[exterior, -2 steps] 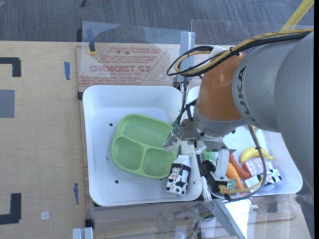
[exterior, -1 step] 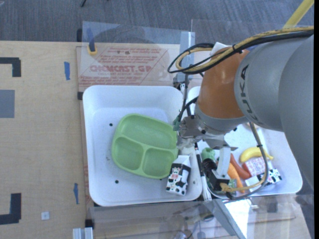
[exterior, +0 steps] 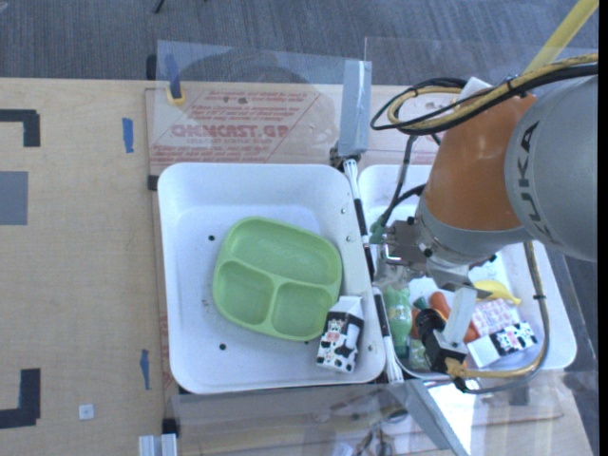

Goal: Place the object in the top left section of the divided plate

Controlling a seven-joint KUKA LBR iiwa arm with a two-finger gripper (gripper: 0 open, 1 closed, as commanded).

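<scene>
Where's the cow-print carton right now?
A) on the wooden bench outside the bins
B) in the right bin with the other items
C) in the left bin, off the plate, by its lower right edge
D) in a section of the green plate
C: the carton sits on the left bin floor beside the plate, at its lower right edge, not in any section.

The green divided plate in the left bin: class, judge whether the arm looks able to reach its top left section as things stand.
Probably yes. The green divided plate lies open with nothing above it; the small milk carton stands off its lower right rim. The arm is over the right bin, close beside.
</scene>
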